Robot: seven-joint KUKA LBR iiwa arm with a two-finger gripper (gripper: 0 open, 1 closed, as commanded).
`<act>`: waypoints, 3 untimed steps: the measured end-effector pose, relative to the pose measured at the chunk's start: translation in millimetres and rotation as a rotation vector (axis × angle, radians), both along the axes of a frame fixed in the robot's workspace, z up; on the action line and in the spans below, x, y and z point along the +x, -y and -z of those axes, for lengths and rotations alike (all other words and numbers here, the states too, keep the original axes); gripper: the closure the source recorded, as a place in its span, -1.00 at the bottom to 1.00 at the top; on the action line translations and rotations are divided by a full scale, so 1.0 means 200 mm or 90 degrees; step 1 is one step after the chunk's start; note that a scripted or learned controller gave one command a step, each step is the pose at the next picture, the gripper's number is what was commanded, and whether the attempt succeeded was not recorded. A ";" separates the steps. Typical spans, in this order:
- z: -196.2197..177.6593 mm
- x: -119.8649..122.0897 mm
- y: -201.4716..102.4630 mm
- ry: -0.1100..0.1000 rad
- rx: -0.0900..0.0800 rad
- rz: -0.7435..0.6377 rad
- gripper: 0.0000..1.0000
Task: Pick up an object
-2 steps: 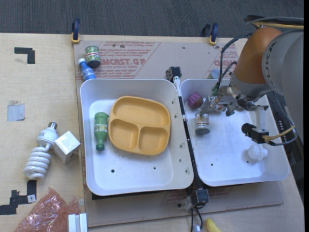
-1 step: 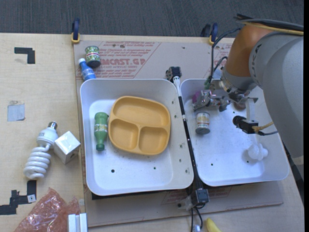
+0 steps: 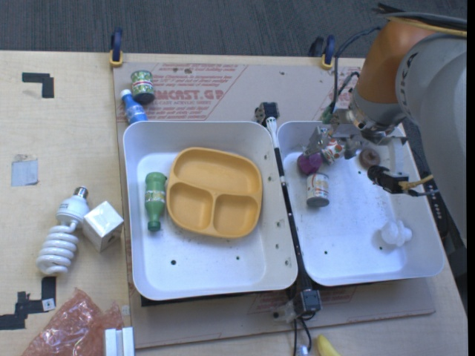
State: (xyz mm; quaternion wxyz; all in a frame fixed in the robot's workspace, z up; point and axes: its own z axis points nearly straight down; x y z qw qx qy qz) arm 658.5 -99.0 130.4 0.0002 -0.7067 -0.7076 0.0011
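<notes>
end effector (image 3: 324,141) just above purple object (image 3: 309,162) | grip state, can't tell | small can (image 3: 318,189) right below purple object

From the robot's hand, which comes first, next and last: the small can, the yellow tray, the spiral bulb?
Seen from the hand, top of the right bin:
1. Can, just below it in the right bin.
2. Yellow tray, in the left bin.
3. Bulb, on the bench far left, outside both bins.
</notes>
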 end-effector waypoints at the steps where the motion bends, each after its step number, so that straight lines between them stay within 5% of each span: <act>1: 0.12 -0.36 -0.01 0.001 0.000 0.002 -1.00; 2: 0.19 -0.13 -0.03 0.002 0.000 0.000 -1.00; 3: 0.14 -0.13 -0.02 0.002 -0.001 -0.001 1.00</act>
